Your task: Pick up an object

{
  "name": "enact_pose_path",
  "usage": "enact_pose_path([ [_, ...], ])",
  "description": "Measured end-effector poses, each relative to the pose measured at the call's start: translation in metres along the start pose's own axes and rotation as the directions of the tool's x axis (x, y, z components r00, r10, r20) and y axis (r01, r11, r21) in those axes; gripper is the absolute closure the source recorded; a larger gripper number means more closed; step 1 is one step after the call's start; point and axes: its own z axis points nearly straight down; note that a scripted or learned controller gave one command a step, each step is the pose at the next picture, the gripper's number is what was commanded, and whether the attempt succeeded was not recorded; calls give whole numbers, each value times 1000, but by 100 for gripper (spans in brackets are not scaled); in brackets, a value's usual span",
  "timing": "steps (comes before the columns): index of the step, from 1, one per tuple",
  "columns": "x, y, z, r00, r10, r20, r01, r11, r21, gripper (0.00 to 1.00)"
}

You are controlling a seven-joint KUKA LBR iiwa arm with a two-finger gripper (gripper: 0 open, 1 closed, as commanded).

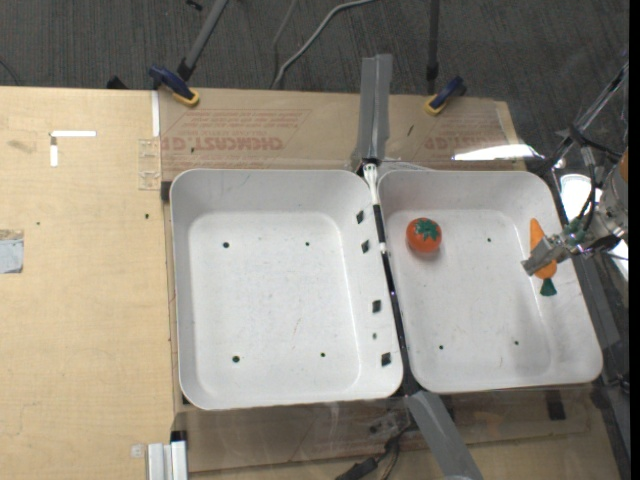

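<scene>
Tool point(548, 258) blurred at right bin point(470, 373) edge over carrot point(541, 253); finger state unclear.

Left of the white bins point(185, 268): bare tan surface point(80, 298), with a strip of white tape point(72, 134) near its far edge. Behind the bins: brown printed cardboard point(240, 138), pinned by two blue-and-orange clamps point(175, 83) point(445, 95). Beyond those, dark grey carpet point(90, 28) and trailing cables point(320, 23).
</scene>
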Motion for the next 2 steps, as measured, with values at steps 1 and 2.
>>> enact_pose_path([
  [1, -1, -3, 1, 1000, -3, -1, 3, 1000, 2, 100],
  [2, -1, -2, -8, 1000, -4, 0, 4, 1000, 2, 100],
])
